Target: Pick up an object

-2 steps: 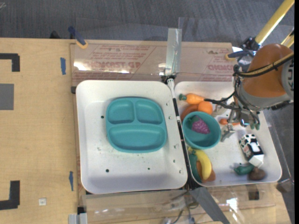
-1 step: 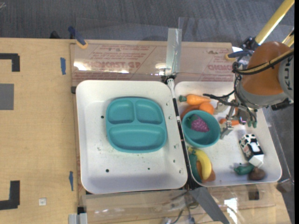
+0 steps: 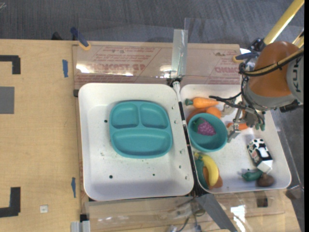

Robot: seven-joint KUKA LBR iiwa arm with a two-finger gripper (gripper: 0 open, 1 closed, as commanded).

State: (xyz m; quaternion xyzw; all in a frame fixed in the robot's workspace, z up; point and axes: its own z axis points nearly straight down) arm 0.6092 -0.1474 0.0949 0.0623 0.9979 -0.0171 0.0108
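The arm reaches in over the right bin (image 3: pixel 282 175), and its jaws (image 3: pixel 240 124) hang low over that bin's upper middle, just to the right of a teal bowl (image 3: pixel 208 133). The fingers are thin and partly lost against cables and a small orange thing beneath them, so I cannot tell how far apart they stand, nor whether anything sits between them.

The task names no one object, so whatever lies nearest is the likely target. Directly under the jaws is that small orange piece (image 3: pixel 243 126), too blurred to name. Up and to the left of the jaws lies a carrot (image 3: pixel 204 102); a second orange item (image 3: pixel 214 112) touches the bowl's far rim. Inside the bowl, left of the jaws, sits a purple grape cluster (image 3: pixel 206 127). Below and to the right of the jaws stands a black-and-white carton (image 3: pixel 260 154); below and to the left, a banana (image 3: pixel 210 167). The left bin (image 3: pixel 91 144), well away to the left, carries a teal divided plate (image 3: pixel 141 129).

To do this step well, I judge the jaws should come straight down, centred on the small orange piece, and should keep off the bowl's rim, which stands very near. The fingers ought to close across the narrow side and only once they are level with the piece's middle; a lift before a firm hold would likely leave it behind.
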